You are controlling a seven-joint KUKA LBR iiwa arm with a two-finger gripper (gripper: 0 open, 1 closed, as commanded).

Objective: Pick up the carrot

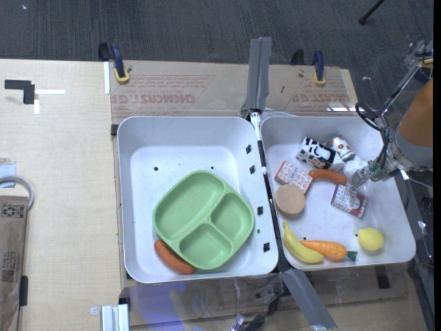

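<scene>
Spanning most of the worktop (55, 185), two white bins sit side by side: the left bin (138, 143) carries a green divided plate (203, 219) with a sausage (172, 257) tucked against its lower left edge, and the right bin (393, 250) carries the clutter that matters. From the right edge the arm (417, 126) reaches in over that right bin, and its gripper (363, 178) hangs low near the bin's right wall, beside a small red-and-white packet (346, 200); whether it is spread or pressed together cannot be told from this slant. The carrot (329, 249) lies along the bin's near edge, below and a little to the left of the gripper in the view, well apart from it. Its long axis runs almost across the view, with the green stub toward a lemon (371, 239) on the right and the other end touching a banana (298, 245) on the left. A second orange stick (328, 176), likely another sausage, lies closer to the gripper and could be mistaken for the target. The coming move probably needs travel toward the near edge and a grip across the carrot's width.
</scene>
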